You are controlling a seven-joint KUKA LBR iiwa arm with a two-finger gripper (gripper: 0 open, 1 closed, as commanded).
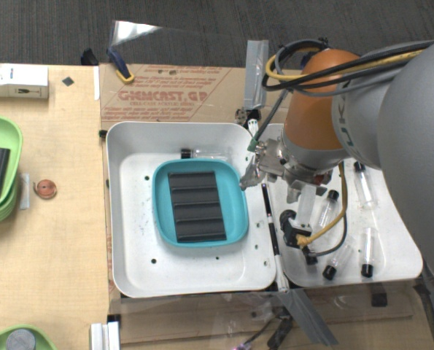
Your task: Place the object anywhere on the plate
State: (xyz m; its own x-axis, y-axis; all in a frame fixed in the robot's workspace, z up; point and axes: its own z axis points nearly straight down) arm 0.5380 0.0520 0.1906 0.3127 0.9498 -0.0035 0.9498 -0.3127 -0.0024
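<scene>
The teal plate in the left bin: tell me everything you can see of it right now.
The teal plate is a rounded-square dish with a raised rim, smooth and plastic-looking. It lies flat near the middle of the left white bin, slightly toward the right wall. A dark ribbed slab with four ridges lies on it, covering most of its floor. The arm hangs just past its upper right corner; I cannot tell if it touches.

plate [200,203] in left bin [129,195]; arm [326,115] over right bin [399,246]

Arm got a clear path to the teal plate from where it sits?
Probably yes: the teal plate lies open in the left bin, nothing above it, and the arm hangs beside it over the right bin.
</scene>
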